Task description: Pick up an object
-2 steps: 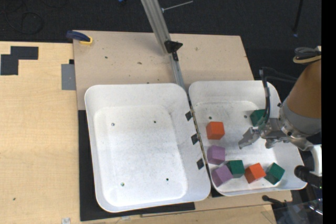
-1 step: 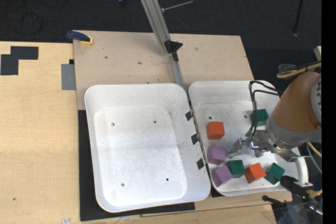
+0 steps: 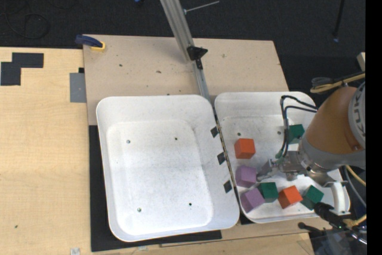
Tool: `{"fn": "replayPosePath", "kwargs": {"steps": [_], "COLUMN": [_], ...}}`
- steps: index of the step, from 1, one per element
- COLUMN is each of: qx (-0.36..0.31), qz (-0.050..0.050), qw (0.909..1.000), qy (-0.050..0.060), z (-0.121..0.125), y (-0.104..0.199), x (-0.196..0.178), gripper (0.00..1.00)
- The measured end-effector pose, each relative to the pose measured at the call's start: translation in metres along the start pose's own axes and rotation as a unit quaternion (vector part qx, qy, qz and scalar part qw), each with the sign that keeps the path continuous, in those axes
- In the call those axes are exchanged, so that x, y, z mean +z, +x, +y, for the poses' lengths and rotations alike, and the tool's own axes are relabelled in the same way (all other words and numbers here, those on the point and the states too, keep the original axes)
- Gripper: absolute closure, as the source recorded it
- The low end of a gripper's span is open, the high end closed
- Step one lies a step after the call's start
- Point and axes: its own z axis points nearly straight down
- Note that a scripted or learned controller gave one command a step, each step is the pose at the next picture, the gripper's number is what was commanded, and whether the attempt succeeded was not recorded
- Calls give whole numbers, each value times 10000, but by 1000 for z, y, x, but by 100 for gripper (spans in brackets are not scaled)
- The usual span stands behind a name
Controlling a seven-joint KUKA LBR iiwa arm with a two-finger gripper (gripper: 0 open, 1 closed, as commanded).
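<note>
The right bin (image 3: pixel 262 107) holds several small blocks. An orange cube (image 3: pixel 245 148) lies near its middle, and a purple block (image 3: pixel 246 175) sits below it. Along the front wall are a second purple block (image 3: pixel 252 198), a green block (image 3: pixel 268 190), an orange block (image 3: pixel 290 196) and another green block (image 3: pixel 312 194). One more green block (image 3: pixel 295 131) shows beside the arm's cable. My gripper (image 3: pixel 268 170) is low in the right bin, just right of the upper purple block and above the front green block. I see no block lifted.
The left bin (image 3: pixel 113 113) lies beside the right one, with a divider carrying black clips (image 3: pixel 221 158) between them. A slanted aluminium bar (image 3: pixel 176 15) rises behind the bins. The arm's orange band (image 3: pixel 334 125) covers the right bin's right side.
</note>
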Motion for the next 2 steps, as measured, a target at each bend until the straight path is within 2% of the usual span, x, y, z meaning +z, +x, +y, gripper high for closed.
{"fn": "replayPosePath", "kwargs": {"steps": [1, 2], "qx": [46, -4], "qz": [8, -10], "qw": [10000, 10000], "qy": [6, -20], "z": [0, 1], "y": [-1, -2], "x": [-10, -52], "gripper": [100, 100]}}
